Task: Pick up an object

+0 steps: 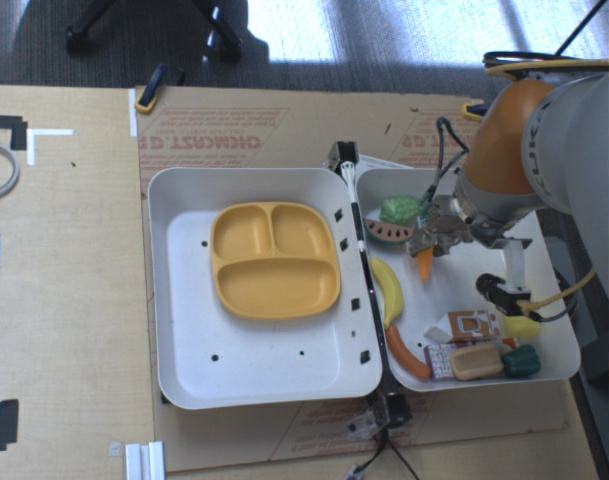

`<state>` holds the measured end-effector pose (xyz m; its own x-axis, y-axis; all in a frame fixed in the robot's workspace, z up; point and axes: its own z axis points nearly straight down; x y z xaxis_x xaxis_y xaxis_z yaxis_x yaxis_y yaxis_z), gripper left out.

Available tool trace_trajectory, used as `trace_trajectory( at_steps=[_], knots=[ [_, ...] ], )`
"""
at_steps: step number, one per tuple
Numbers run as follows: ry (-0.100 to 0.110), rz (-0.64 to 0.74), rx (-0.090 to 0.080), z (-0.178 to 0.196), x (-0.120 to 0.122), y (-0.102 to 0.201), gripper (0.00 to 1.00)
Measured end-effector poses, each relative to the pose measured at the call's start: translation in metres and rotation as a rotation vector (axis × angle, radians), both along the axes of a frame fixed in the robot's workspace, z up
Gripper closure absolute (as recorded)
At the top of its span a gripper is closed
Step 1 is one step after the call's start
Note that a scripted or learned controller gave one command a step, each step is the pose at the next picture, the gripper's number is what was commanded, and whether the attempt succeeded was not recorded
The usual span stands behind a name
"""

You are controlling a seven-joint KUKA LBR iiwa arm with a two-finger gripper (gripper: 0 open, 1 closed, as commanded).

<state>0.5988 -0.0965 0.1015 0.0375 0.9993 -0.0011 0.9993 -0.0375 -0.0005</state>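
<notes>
arm (pixel 544 138): grey, orange band above the wrist, comes in from the right, leans over the right bin.
gripper (pixel 425 255): low over the right bin, upper middle part, just right of the watermelon slice.
gripper state: fingers pinching a small orange carrot (pixel 425 264); carrot hangs point down between them, above the bin floor.
right bin (pixel 464 313): white, shallow, landmark for the rest.
watermelon slice (pixel 393 232): upper left of the right bin, red with green rind, just beside the gripper.
green leafy piece (pixel 400 209): upper left corner of the right bin, touching the watermelon slice from behind.
banana (pixel 387 290): along the left wall of the right bin, below the watermelon slice.
sausage (pixel 405 353): lower left of the right bin, orange-red, below the banana.
small box (pixel 473 325): lower middle of the right bin, brown and white print.
tan block (pixel 477 362): near the bottom wall of the right bin, below the small box.
dark green piece (pixel 521 360): lower right of the right bin, touching the tan block.
left bin (pixel 174 298): white, left of the right bin, walls touching.
yellow plate (pixel 275 259): three sections, in the upper middle of the left bin.
</notes>
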Motion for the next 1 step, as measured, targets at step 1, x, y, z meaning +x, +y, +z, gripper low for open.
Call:
trace_trajectory(
  at_steps=[1],
  knots=[
    [-0.002, -0.058, 0.0, 0.1861, -0.0312, 0.0193, 1.0]
  ],
)
